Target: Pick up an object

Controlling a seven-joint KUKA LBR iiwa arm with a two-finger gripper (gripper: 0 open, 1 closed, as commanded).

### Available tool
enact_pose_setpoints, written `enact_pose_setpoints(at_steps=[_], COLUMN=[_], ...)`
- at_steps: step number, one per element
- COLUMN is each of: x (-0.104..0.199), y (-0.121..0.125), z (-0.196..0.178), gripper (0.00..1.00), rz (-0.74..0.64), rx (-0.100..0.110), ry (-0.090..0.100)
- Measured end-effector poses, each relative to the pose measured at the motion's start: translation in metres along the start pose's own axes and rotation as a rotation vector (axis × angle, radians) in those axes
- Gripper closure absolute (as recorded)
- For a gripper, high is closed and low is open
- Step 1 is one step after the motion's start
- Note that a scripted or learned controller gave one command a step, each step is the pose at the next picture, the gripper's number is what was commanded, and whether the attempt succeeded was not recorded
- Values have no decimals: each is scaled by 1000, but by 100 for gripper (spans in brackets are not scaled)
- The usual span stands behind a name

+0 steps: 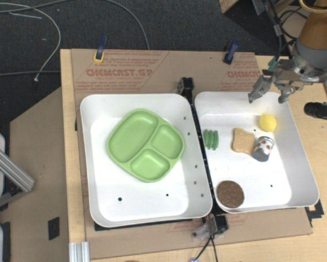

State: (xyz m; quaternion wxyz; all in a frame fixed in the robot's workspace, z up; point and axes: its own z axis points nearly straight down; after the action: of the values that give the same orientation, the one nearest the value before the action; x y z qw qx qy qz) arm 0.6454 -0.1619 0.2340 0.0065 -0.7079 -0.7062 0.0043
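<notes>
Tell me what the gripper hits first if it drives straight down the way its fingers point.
Probably bare floor of the right bin near its far edge. The gripper, fingers spread, sits just behind the yellow ball; depth is unclear.

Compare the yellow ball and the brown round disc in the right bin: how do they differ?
Colour: the yellow ball is bright yellow; the brown disc is dark speckled brown.
Size: the ball looks smaller across than the disc.
Shape: the ball looks rounded, the disc flat.
Place: the ball sits toward the bin's far side, below the claw; the disc lies at the near edge.
Shared: both are round in outline and lie in the right bin.
</notes>
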Motion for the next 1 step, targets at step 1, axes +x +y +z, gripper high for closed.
enact_pose_setpoints(at_steps=[1], x=[0], y=[3], z=[-9], gripper=[0], rz=[-3], rx=[-14], ry=[-3])
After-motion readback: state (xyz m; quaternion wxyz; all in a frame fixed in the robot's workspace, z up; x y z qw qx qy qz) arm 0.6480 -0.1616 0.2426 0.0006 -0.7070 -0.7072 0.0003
